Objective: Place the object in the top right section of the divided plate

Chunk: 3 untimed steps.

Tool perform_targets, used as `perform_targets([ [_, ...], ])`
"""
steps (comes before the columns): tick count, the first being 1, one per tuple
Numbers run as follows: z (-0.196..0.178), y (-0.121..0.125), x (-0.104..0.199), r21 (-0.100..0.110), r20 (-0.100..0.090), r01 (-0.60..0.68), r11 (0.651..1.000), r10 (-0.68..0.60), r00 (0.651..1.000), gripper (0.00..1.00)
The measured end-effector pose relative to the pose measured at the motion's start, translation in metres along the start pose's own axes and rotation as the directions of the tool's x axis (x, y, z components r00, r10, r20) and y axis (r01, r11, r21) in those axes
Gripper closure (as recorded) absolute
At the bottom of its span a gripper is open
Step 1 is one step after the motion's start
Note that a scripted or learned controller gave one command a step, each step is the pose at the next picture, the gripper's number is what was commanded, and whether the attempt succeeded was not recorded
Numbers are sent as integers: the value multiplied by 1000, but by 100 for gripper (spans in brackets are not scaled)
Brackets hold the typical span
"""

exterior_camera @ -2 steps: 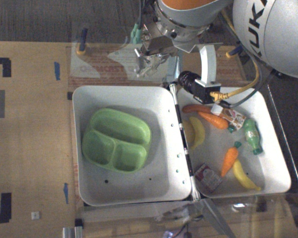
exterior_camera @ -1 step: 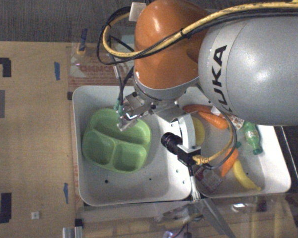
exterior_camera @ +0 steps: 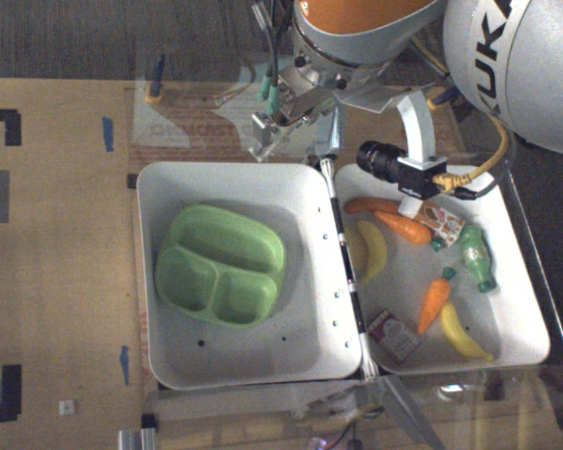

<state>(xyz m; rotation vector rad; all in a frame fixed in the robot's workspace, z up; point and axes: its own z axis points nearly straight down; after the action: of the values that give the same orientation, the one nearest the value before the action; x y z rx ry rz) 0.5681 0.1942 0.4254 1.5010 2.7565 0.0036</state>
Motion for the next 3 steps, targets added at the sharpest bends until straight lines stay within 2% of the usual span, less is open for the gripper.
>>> perform_targets([
  [1, 210, -21, 28, 4, -2, -137, 991, 137, 991, 100],
  [2, 271, -11, -3, 6, -2, -306, 952, 306, 952, 100],
  [3, 247, 82, -53, 1, 0, -323, 946, 323, 946, 100],
])
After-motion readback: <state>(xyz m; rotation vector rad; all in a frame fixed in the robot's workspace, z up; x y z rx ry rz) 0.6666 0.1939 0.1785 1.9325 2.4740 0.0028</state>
